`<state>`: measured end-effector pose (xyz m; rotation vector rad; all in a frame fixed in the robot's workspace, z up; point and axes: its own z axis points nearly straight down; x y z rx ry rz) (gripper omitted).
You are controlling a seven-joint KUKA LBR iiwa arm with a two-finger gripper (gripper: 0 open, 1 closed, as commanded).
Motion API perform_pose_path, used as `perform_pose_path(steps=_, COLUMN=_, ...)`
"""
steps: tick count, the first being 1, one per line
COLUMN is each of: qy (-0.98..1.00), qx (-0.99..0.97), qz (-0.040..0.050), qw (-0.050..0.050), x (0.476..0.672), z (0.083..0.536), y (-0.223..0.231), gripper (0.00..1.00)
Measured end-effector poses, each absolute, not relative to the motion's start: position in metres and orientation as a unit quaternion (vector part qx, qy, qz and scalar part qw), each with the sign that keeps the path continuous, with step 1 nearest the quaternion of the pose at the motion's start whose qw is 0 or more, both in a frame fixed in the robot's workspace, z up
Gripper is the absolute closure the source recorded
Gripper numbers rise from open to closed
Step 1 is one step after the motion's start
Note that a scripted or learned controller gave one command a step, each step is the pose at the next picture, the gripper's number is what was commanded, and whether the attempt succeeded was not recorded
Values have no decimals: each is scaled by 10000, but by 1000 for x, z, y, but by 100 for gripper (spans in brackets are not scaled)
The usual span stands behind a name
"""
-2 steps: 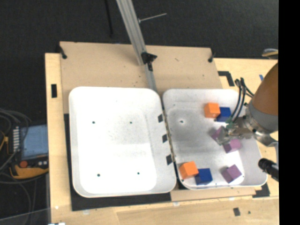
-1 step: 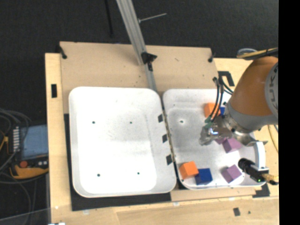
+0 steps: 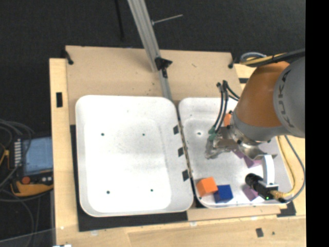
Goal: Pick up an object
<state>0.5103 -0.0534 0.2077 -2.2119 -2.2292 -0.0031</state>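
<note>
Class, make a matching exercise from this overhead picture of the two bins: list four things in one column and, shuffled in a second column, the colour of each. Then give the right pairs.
Things:
1. block nearest the divider in the right bin
2. block beside it, by the near rim
3. band on the arm above the claw
4. left bin

Colours:
A. white
B. blue
C. orange, on a cube
D. orange, on a curved surface

Pairs: 1-C, 2-B, 3-D, 4-A

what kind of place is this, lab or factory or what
Likely a robotics lab test bench: a KUKA arm reaches over two white bins, small coloured blocks like the orange block lie inside, and loose cables trail alongside.
</note>
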Motion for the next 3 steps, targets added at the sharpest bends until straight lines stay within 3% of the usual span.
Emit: perform_pose_path(steps=3, qy=-7098, qx=-7044, qz=-6, qw=5, x=512, z=223, y=100, gripper=100)
